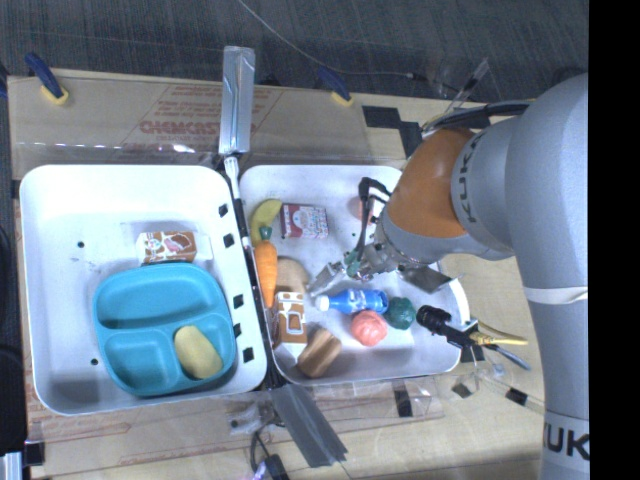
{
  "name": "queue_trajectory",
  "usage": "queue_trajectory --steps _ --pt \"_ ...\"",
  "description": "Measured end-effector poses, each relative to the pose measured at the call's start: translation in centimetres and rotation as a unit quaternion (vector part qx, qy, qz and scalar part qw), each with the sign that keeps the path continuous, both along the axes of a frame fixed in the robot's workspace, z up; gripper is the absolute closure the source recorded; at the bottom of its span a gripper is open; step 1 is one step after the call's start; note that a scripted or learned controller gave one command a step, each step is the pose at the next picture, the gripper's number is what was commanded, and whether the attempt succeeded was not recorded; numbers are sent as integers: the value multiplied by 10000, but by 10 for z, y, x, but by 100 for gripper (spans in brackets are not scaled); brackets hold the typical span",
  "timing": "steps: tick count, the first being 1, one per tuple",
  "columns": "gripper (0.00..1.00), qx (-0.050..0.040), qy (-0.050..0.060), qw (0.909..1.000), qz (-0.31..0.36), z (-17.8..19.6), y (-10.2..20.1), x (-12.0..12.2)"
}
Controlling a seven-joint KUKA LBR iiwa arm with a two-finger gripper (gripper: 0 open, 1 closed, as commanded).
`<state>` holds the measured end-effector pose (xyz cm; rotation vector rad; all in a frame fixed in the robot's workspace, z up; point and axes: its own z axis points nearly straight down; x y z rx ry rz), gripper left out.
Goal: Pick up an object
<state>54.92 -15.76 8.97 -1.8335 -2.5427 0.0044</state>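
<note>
Overhead, the grey arm (545,218) with its orange band (430,183) is seen reaching in from the right over the right-hand white bin (330,183). The gripper (352,265) is lowered among the objects in that bin; whether it is spread or closed cannot be told, since its tip is blurred against the clutter, and nothing can be seen clamped in it.

Just below the gripper, a small white bottle with a blue label (352,301) is lying on its side, touching or nearly touching the tip. Below and slightly right of the gripper a pink-red ball-like object (368,328) is found, with a dark green round object (400,313) just beside it to the right. To the gripper's left, an orange carrot (265,273) is laid along the bin's left wall, with a yellow banana-like piece (265,214) above it and a small red-and-white packet (303,221) up and to the left of the gripper. A brown-and-white carton (290,318) and a brown bread-like roll (318,352) are placed down and to the left of the gripper.

Well to the left, in the left-hand white bin (60,208), a blue divided tray (150,313) is set, with a yellow potato-like object (198,352) held in its lower right compartment. A small brown packet (167,245) is lying just above the tray.
</note>
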Motion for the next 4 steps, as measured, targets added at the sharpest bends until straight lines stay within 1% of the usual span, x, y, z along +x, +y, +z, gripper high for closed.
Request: queue_trajectory --steps 1,2,3,4 --pt "0 -8 -13 9995 -316 1 -26 -71" --pt "0 5 -10 9981 615 59 -38 0" --pt "0 -3 -8 9999 102 94 -54 46" --pt "0 0 0 9999 103 93 -54 46"
